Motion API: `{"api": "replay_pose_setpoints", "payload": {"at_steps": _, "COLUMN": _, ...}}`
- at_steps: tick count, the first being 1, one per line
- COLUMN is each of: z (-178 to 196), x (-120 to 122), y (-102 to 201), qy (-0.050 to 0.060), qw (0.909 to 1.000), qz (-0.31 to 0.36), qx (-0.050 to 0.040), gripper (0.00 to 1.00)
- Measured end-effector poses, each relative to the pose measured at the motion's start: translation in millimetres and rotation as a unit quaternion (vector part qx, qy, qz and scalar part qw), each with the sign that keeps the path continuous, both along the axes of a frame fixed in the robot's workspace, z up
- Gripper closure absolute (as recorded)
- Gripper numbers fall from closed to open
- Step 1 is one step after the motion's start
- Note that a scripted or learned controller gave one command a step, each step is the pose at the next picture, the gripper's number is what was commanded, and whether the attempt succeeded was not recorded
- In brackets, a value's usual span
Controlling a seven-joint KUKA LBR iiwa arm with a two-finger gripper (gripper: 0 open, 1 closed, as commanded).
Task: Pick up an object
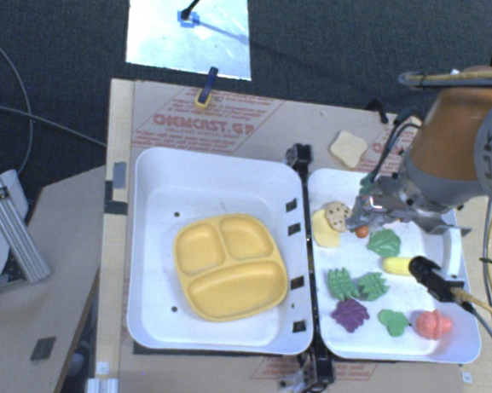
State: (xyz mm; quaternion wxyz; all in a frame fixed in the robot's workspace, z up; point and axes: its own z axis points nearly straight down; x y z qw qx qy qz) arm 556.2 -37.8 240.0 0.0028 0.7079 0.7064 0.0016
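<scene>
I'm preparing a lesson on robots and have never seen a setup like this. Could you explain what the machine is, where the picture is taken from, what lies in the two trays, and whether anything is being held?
This is a single picture from a camera fixed above a bench, looking down at a slant. The grey machine with an orange band is a robot arm reaching in from the right. Its gripper hangs low over the right bin; whether it holds anything cannot be seen. The left bin holds a yellow divided plate. The right bin holds small toy foods: a cheese-like yellow piece, green leafy pieces, a purple grape bunch and a pink piece. A toy bread slice lies on the cardboard behind the bins.
</scene>
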Motion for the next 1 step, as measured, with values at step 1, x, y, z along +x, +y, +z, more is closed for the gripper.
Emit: {"api": "replay_pose_setpoints", "payload": {"at_steps": 1, "z": 41.7, "x": -20.6, "y": 73.4, "qy": 0.0, "qw": 1.0, "qz": 0.007, "qx": 0.0026, "gripper": 1.0}}
